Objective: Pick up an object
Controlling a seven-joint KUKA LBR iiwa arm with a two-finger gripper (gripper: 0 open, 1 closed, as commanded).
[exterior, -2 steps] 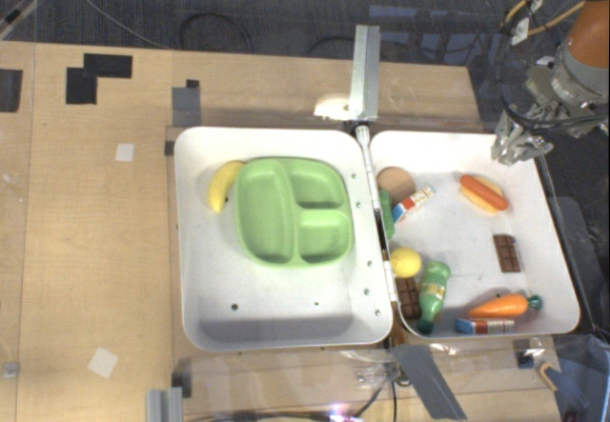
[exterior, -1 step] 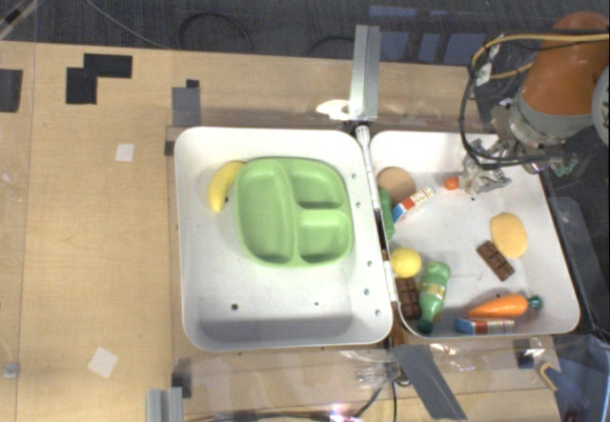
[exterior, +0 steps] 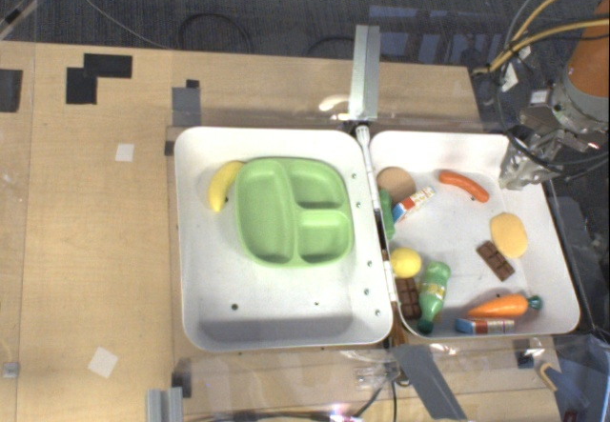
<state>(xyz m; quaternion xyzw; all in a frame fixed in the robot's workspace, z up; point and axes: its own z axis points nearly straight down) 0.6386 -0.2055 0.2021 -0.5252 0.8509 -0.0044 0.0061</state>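
The arm (exterior: 583,77) reaches in at the upper right, and its jaws hang over the far right corner of the right bin (exterior: 562,249), at about the rim. Whether they are parted or closed I cannot tell — the tip is small and blurred against the bin wall — and nothing can be made out between them.

The right bin carries all the loose candidates. A sausage (exterior: 463,185) lies nearest the jaws, just inward of them. Below it sits a yellow potato-like piece (exterior: 510,234), with a chocolate bar (exterior: 495,261) touching its lower left. A carrot (exterior: 505,306) lies along the near edge, a green bottle (exterior: 433,291) and a lemon (exterior: 406,263) stand by the divider, and a brown round piece (exterior: 396,184) sits in the far left corner with a small tube (exterior: 413,204) beside it.

The left bin (exterior: 195,249) holds a green tray (exterior: 291,211) with a banana (exterior: 223,186) against its left side.

Judging by this, the pick has not yet begun — the arm is poised at the approach. The next move calls for shifting inward over one item, likely the sausage or the yellow piece, lining the jaws across its narrow side, and descending. The yellow piece touches the chocolate, so the sausage, lying apart, looks the cleaner target.
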